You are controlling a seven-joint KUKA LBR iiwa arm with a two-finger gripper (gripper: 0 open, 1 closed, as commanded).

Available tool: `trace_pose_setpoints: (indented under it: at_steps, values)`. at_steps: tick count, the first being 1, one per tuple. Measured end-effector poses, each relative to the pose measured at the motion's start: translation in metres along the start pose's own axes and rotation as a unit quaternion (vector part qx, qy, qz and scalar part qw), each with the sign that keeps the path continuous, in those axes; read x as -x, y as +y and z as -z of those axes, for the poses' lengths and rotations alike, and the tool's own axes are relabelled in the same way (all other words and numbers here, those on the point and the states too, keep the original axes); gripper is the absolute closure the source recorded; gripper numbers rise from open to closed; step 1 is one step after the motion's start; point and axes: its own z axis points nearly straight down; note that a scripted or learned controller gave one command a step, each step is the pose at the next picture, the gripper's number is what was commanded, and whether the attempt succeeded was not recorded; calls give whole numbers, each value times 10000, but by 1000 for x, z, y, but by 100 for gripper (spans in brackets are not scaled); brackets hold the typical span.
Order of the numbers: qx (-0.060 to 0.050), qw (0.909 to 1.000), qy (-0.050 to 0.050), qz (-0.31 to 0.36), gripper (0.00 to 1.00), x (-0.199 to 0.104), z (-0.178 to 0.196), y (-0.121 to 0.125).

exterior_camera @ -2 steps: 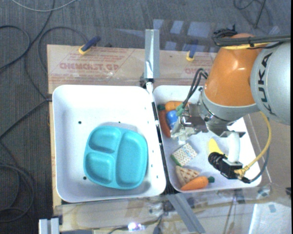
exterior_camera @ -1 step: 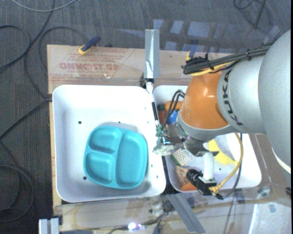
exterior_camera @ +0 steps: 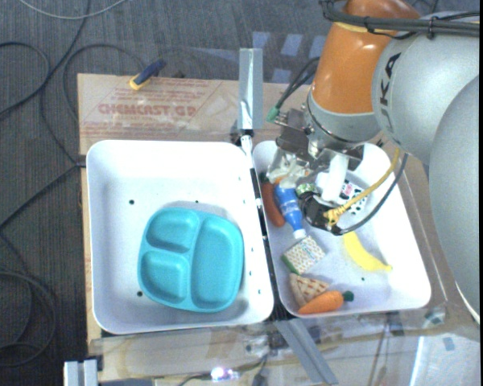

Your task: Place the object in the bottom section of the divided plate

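The arm's gripper (exterior_camera: 306, 185) is hanging over the right bin (exterior_camera: 410, 284), toward its 10 o'clock corner; whether it is gripping anything cannot be told, since the wrist is hiding it. A blue bottle (exterior_camera: 290, 208) and a red sausage (exterior_camera: 273, 204) are lying just beneath it. A banana (exterior_camera: 362, 252), carrot (exterior_camera: 322, 301) and waffle (exterior_camera: 304, 284) are sitting toward 6 o'clock. The divided plate (exterior_camera: 193, 258) is resting in the left bin (exterior_camera: 113, 175), bearing nothing.

Faded red print on cardboard sheet (exterior_camera: 157, 111) under bins, upside down, too blurred to read.
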Motion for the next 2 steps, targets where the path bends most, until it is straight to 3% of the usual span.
trace_pose_setpoints:
  at_steps: [1, 2]
  values:
    - [-25, 9979, 6, -643, 100, -13, -118, -31]
    - [-21, 9997, 5, -237, 100, -35, -100, -89]
